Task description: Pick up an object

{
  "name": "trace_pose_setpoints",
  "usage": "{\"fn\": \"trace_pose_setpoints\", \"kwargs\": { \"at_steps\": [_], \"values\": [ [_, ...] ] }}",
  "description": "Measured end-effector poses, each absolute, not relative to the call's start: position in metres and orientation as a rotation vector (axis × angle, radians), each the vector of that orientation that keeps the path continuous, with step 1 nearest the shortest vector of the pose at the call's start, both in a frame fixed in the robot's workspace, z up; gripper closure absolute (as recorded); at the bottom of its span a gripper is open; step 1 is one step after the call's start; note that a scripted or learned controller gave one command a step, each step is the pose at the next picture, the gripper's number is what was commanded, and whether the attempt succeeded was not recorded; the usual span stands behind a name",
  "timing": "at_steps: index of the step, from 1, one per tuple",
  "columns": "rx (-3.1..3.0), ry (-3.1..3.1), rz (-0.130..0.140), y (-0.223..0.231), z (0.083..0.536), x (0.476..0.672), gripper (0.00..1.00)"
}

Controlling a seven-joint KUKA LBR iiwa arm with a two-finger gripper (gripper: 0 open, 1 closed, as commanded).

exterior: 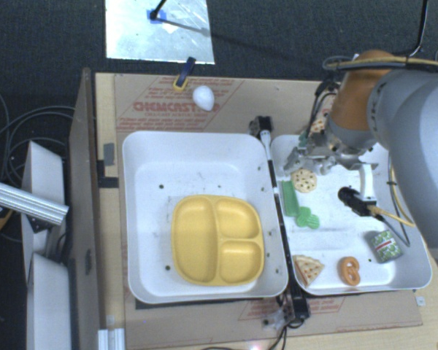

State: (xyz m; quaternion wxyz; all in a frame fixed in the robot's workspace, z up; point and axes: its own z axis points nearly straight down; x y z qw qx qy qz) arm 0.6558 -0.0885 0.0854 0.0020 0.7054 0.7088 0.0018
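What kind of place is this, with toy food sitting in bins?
Probably a robotics lab: a grey robot arm reaches over two shallow white plastic bins, loose black cables trail across dark carpet, and the toy pretzel looks like a practice object.

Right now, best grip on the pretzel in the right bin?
Pinch the pretzel across its outer loops, coming straight down. It lies flat on the right bin floor, apart from the pizza slice and the green box, so there's likely finger room either side.
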Motion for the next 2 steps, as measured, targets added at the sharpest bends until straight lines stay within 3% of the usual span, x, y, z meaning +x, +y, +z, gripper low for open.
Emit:
{"fn": "trace_pose_setpoints", "kwargs": {
  "at_steps": [2],
  "values": [
    [2.216,2.224,0.001,-0.0843,0.0846,0.6455,0.00]
  ]
}}
